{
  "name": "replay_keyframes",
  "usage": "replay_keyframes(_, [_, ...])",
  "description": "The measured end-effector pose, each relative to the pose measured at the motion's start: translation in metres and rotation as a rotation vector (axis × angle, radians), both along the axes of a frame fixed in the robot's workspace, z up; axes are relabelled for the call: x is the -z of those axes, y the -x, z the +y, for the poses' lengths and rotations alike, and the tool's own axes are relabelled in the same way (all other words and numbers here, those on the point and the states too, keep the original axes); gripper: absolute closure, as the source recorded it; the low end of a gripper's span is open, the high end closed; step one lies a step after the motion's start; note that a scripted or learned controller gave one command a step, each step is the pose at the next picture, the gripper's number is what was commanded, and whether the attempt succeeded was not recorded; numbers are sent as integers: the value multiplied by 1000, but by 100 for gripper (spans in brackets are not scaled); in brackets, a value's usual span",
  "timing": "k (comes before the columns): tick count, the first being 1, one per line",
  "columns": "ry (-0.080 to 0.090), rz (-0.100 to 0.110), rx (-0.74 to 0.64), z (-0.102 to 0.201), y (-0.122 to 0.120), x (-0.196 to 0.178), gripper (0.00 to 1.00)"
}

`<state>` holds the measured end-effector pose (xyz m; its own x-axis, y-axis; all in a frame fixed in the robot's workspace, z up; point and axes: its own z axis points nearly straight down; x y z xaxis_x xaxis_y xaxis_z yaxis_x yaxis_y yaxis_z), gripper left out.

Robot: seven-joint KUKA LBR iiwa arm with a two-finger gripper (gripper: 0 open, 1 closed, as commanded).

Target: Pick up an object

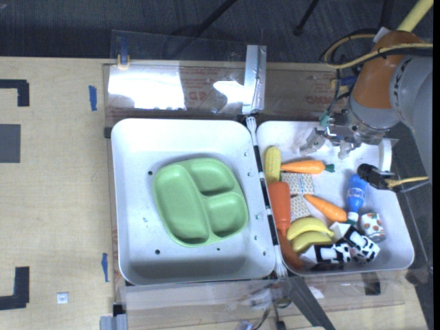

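Many toy foods lie crowded in the right bin (402, 249), and this crowding is the main risk, in my judgement: the claw (335, 138) may come down on two things at once, or push one aside and close on nothing. The round pieces, such as the corn cob (273, 162) and the long orange carrot (279, 208) against the dividing wall, could also roll or slip away. The wall itself may block one side of a grasp there.

The claw hangs over the upper part of the right bin, near its back rim. How wide it stands I cannot tell, because the metal parts are small and blurred; nothing is seen held in it.

The nearest object is the small carrot with the green end (303, 166), which lies just below the claw and a little to its left. The blue bottle (356, 195) is below, more to the right. The bananas (309, 231) and the black and white toy (344, 249) are well apart from the claw, at the front. The green divided plate (199, 199) rests alone in the left bin (130, 139).
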<state>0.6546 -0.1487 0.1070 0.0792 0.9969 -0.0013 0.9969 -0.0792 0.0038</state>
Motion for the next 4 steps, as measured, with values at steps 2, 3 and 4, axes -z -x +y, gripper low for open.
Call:
replay_keyframes(2, [4, -7, -358, 22, 32, 13, 0])
replay_keyframes(3, [3, -19, -355, 22, 29, 1, 100])
replay_keyframes(4, [1, 1, -182, 11, 38, -97, 100])
